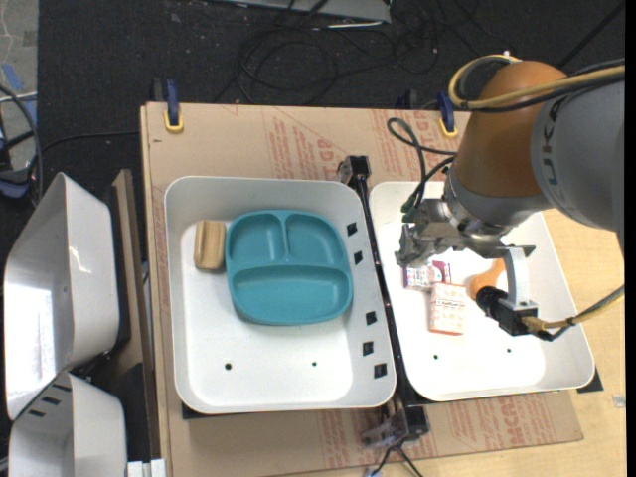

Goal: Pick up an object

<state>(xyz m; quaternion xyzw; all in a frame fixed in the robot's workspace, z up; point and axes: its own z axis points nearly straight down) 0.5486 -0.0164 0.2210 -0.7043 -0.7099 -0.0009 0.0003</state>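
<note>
- Gripper low over the left part of the right bin, at the end of the grey arm with orange band reaching in from the right.
- Opening of the claw: cannot tell; metal parts crowd together at the wrist end and hide the gap.
- Directly beneath and touching or just beside the claw tip: small pink-and-white packet, lying flat on the bin floor. Not seen clamped.
- Just below that: white card box with red print, flat, near the bin's middle.
- To the right of the box: orange object, partly hidden behind a black fitting and white bracket on the arm; shape not clear.
- Left bin: teal divided plate, three compartments, lying near the centre and upper part.
- Tan block upright-oblong, touching or just beside the plate's left edge.
- Both bins side by side on a cardboard-covered bench, orange clamps at the far edge.
- Dark floor with cables beyond the bench.
- White tubs standing off the bench to the left.
</note>
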